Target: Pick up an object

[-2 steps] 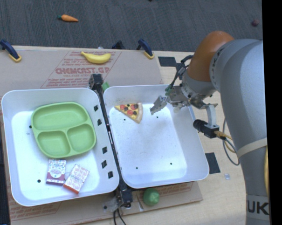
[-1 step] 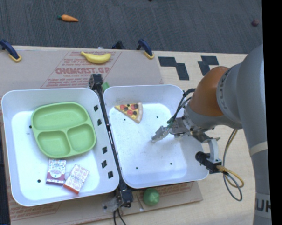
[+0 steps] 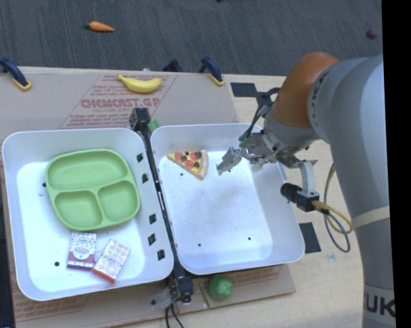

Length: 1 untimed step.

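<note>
A toy pizza slice (image 3: 190,161) lies near the back of the right bin (image 3: 230,254). My gripper (image 3: 232,159) hangs over the same bin, just right of the slice and apart from it, with nothing between its fingers. In the left bin (image 3: 23,202) rest a green divided plate (image 3: 92,188) and two small snack packets (image 3: 82,250) (image 3: 112,260).
A toy banana (image 3: 141,82) lies on the cardboard behind the bins. A green ball (image 3: 220,286) sits at the front edge below the right bin. A toy carrot (image 3: 99,26) lies on the floor at the back. Blue clamps (image 3: 15,73) hold the board's rear edge.
</note>
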Each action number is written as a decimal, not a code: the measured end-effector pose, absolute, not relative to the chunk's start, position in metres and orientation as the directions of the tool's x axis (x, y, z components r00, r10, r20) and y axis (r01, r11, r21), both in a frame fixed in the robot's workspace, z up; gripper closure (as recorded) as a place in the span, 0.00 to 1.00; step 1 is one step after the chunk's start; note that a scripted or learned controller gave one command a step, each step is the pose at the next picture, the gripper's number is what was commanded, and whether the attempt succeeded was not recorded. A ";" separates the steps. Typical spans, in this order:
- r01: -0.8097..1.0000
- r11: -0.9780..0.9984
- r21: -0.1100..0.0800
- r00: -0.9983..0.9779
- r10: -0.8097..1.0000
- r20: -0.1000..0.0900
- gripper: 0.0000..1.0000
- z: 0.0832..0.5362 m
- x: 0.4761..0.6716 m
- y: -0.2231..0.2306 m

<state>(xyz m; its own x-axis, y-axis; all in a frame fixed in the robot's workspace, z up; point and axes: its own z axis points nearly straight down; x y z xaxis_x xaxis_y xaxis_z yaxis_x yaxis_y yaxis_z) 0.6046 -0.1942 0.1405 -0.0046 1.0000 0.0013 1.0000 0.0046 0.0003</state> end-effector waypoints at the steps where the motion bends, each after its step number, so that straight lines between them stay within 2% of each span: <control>1: 1.000 0.007 -0.004 -0.007 1.000 0.000 0.00 0.092 0.535 -0.206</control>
<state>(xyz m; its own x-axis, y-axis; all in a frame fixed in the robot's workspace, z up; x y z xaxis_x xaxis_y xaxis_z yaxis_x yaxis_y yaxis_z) 0.5352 -0.2065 0.0915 -0.0066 1.0000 0.0002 1.0000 0.0066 -0.0036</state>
